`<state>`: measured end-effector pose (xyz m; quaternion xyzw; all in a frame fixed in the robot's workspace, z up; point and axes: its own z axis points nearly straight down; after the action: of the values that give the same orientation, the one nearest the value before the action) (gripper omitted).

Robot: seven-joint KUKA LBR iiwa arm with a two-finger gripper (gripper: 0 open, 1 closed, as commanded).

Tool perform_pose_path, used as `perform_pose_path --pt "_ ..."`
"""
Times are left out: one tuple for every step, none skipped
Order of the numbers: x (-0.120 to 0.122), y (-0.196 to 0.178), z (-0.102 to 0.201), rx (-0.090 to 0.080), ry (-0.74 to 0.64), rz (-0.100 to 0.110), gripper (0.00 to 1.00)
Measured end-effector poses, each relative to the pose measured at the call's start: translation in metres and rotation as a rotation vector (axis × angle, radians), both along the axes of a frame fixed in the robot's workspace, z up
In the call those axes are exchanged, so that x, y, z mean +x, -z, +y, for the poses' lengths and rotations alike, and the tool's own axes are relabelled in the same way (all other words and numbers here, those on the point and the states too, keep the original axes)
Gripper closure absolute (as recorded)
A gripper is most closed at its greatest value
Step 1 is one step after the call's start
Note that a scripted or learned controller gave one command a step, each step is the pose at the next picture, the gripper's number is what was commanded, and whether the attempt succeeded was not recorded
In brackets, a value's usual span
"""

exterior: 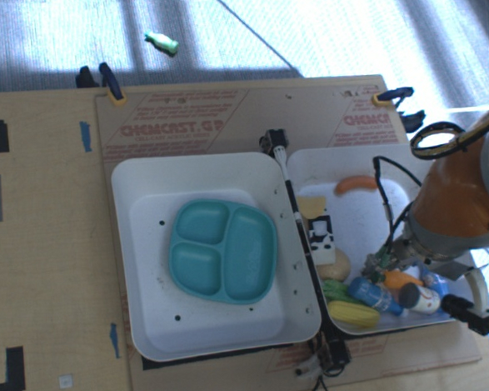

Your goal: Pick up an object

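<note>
The arm (456, 205) hangs low over the right bin (355, 162), reaching in from the right, presumably lining up on the clutter packed into that bin's near corner. Left of the right bin sits the other bin (139, 240), holding a teal divided plate (223, 250), well clear of the action. The gripper (385, 262) sits down among the toys; whether it has hold of anything, I cannot tell. Likely targets lie in the right bin's near end: a blue bottle (374, 295) just below the gripper, a yellow banana (353, 312) against the near wall, an orange sausage (356, 183) at the far end. They crowd together, so a clean grab looks tricky.
</note>
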<state>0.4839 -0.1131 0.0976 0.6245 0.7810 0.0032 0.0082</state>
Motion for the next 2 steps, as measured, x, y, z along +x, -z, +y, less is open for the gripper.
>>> perform_pose_path --pt "-0.0043 -0.0452 0.0123 0.005 0.035 0.015 1.0" --pt "-0.0044 -0.0451 0.012 0.005 0.036 0.015 0.0"
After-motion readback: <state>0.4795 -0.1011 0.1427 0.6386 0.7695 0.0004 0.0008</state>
